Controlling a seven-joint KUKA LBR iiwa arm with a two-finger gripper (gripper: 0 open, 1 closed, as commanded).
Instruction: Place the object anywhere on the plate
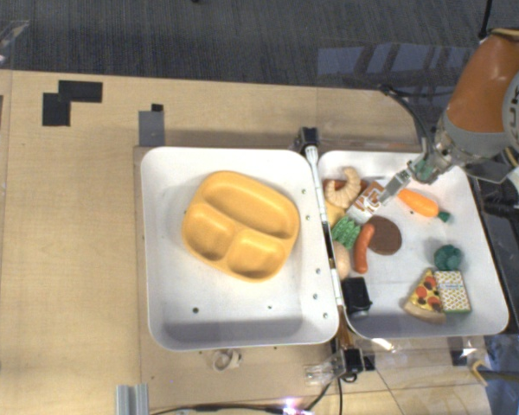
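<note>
Two white bins sit on a tan bench, dark carpet at twelve o'clock; the gripper's state: cannot tell.

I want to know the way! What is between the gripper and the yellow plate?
In the camera view, the croissant, the green toy and the bins' rims lie between the gripper and the yellow plate.
</note>
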